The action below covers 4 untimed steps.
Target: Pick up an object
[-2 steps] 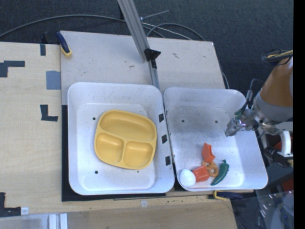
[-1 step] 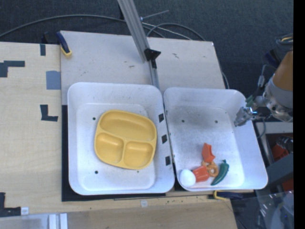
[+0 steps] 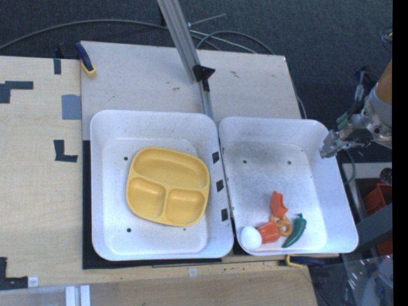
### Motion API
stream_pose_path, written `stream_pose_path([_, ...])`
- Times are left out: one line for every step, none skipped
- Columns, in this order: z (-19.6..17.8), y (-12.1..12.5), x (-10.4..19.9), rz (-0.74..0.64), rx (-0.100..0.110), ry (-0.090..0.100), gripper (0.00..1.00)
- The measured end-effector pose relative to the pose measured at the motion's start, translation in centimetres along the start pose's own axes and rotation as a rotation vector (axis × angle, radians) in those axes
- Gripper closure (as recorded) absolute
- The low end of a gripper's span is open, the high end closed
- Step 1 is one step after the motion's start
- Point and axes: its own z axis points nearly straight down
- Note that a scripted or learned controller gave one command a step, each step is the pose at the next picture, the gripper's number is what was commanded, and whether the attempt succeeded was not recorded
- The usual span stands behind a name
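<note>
Fig.: Arm parked off the bins, objects untouched in the rt bin's near corner.

Pickable items sit clustered in the near corner of the right bin (image 3: 319,171): white egg (image 3: 250,237) against the near wall, orange toy pieces (image 3: 274,218) just beside it, green pepper-like piece (image 3: 295,230) touching those on the far-from-egg side. Probably slid there together, which crowds any grasp. Rel. to that bin, the gripper (image 3: 334,143) hovers at its far right rim, outside the wall and well apart from the cluster; can't tell whether jaws are open or closed, nothing seen betw. them. Left bin (image 3: 102,171) alongside holds a yellow divided plate (image 3: 168,185), lying flat. Judged: approach not yet begun.
</note>
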Motion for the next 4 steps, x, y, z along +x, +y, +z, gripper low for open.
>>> stream_pose_path([-0.3, 0.4, 4.6, -0.004, 0.004, 0.003, 1.0])
stream_pose_path([1.2, 1.0, 9.8, -0.004, 0.006, 0.003, 1.0])
stream_pose_path([2.5, 1.6, 15.5, -0.005, 0.007, 0.003, 1.0])
stream_pose_path([3.6, 2.2, 20.7, -0.004, 0.007, 0.003, 1.0])
